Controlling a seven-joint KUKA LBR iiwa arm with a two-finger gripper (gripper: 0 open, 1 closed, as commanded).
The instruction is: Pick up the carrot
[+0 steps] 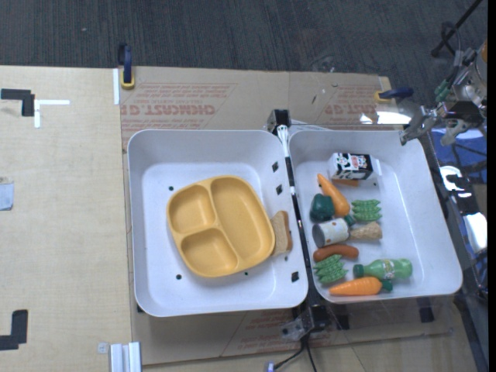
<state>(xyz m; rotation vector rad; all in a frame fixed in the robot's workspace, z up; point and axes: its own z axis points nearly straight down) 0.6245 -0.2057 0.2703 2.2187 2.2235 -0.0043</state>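
- Left bin point(147, 231) holds a yellow divided plate point(219, 225) with a bread slice point(281, 232) at its right edge.
- Right bin point(434, 231) holds two carrots point(332, 194) point(356, 287), a milk carton point(353, 165), a green bottle point(384, 269) and a sausage point(335, 252).

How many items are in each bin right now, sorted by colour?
Right bin:
Orange: 2, carrot by the front wall and carrot near the carton
Green: 4
Red-brown sausage: 1
White: 2
Tan: 1
Left bin:
Yellow plate: 1
Tan bread slice: 1
Total: 12
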